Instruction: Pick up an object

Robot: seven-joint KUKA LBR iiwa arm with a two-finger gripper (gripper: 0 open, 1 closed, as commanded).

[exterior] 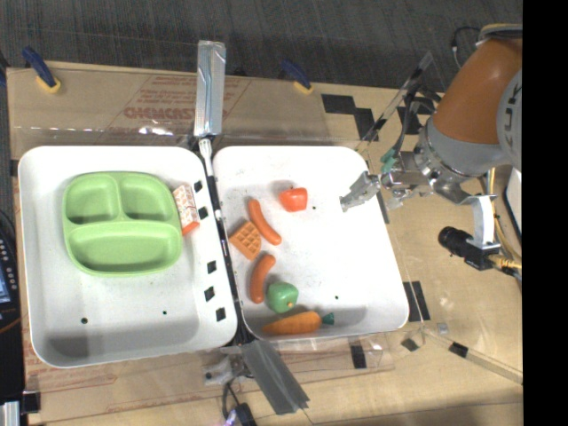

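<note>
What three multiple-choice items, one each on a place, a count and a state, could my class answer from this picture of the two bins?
1. Where is the green tray?
A. left bin
B. right bin
C. on the bench outside the bins

2. How many sausages lie in the right bin?
A. none
B. two
C. five

3. How does the gripper stand to the toys?
A. pressed on the carrot
B. lifting the waffle
C. over the right bin's right edge, touching no toy

Answers:
1 A, the tray fills much of the left bin.
2 B, one sausage above the waffle, one below it.
3 C, it is well right of the tomato and the carrot.
</note>
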